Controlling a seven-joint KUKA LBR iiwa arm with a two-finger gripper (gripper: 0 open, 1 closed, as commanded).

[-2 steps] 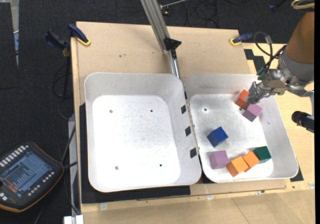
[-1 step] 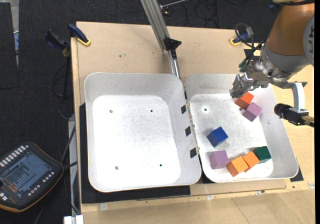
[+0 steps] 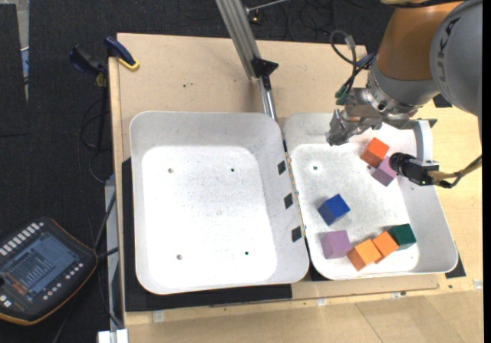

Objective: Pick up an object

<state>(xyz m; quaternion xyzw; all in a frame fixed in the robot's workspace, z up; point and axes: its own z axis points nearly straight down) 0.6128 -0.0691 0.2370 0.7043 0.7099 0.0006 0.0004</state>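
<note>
Gripper [image 3: 343, 128] state cannot be told; it is seen over the right bin [image 3: 430, 215], upper middle of the frame, near an orange cube [image 3: 375, 153] and a purple block [image 3: 383, 173]. "KUKA" lettering is partly read on the grey arm [image 3: 453, 42], upper right. A blue cube [image 3: 334, 209] lies mid-bin; a purple cube [image 3: 334, 244], orange blocks [image 3: 367, 252] and a green cube [image 3: 402, 237] are clustered lower right. Speckled white plastic forms the left bin [image 3: 203, 199]. A pendant [image 3: 38, 268] is placed lower left.
</note>
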